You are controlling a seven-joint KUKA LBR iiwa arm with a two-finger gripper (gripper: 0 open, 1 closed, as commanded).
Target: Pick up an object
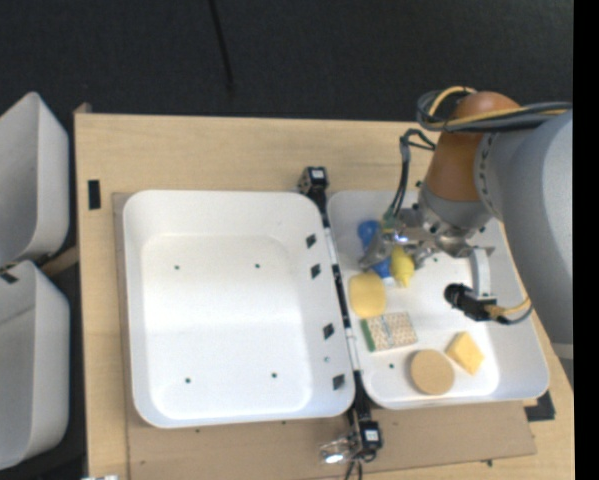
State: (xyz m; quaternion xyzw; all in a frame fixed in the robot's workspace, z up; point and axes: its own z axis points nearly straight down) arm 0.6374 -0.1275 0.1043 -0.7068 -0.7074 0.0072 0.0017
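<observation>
Looking down on the bench (99, 158), you see the arm (459, 163) reach over the right bin (506, 366). Its claw (403, 240) is low over that bin's far part, not far from the divide between the two bins. You cannot tell from this slant whether the claw is open or closed, because the wrist hides it.

The things you could pick all lie in the right bin:

- **Blue piece** (367, 233): just beside the claw, on the side toward the left bin (219, 308).
- **Yellow piece** (403, 269): close against the claw on the side nearer you. Another patch of blue touches it on the divide side, and you cannot tell whether that patch belongs to the blue piece.
- **Yellow block** (368, 295): a little nearer you from the claw and toward the divide, near the bin's wall.
- **Speckled card** (391, 330): farther from the claw along the same line, lying flat just beside the block, with a green strip along one edge.
- **Tan disc** (432, 372): well apart from the claw, lying flat at the bin's near end.
- **Yellow wedge** (466, 352): just beside the disc, on the side away from the divide.

The left bin sits alongside, across the divide from the claw.
</observation>
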